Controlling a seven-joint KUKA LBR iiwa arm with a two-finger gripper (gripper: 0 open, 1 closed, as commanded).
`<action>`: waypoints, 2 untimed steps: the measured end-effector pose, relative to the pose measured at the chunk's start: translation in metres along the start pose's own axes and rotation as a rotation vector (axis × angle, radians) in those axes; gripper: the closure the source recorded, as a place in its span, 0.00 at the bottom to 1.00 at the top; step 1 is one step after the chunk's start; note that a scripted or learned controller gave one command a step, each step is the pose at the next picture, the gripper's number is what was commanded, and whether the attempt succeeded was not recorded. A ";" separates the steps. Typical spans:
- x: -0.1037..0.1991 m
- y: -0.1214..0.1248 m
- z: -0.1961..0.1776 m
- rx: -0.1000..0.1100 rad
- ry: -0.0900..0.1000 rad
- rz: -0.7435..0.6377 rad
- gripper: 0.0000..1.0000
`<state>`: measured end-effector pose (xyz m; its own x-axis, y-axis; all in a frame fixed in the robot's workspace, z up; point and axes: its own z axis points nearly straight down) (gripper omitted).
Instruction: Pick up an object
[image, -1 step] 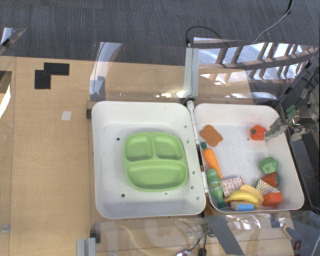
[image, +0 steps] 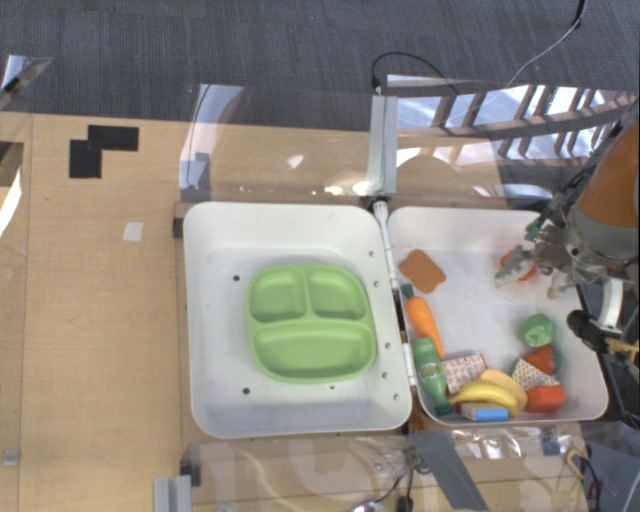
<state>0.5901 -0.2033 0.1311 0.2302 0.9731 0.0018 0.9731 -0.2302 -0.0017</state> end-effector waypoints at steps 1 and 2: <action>0.035 -0.014 -0.033 -0.003 -0.001 -0.063 0.00; 0.011 0.037 -0.030 -0.004 -0.002 -0.141 0.00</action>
<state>0.6290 -0.2014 0.1612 0.0916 0.9958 -0.0007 0.9958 -0.0916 0.0023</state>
